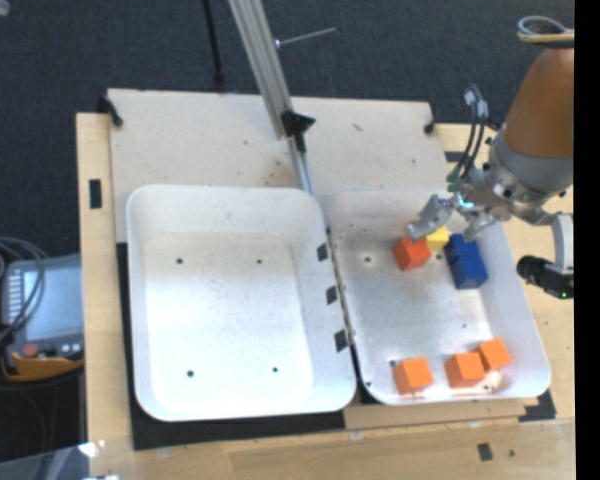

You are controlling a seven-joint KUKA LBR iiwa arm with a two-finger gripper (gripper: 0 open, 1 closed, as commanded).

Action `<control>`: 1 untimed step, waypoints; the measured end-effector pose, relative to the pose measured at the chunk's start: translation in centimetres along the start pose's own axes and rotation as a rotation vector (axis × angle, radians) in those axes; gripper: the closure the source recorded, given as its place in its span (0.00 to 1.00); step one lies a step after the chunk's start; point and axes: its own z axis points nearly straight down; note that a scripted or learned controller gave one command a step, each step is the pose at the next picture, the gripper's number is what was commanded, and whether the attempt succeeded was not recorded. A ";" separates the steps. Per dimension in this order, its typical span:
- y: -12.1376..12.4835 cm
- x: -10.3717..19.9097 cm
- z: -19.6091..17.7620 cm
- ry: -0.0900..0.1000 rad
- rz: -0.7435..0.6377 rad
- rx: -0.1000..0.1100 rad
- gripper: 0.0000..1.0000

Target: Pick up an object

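Six small blocks lie in the right bin (500,313). Nearest the gripper (448,211) sit an orange block (412,253), a yellow block (438,238) just beside it, and a blue block (466,262) touching the yellow one. How wide the gripper stands I cannot tell, and nothing is visibly held in it. Three orange blocks (466,368) rest along the bin's near edge. Beside it lies the left bin (230,303). No readable writing shows anywhere.
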 end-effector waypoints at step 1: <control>0.1 0.0 -0.3 0.000 0.000 -0.005 0.00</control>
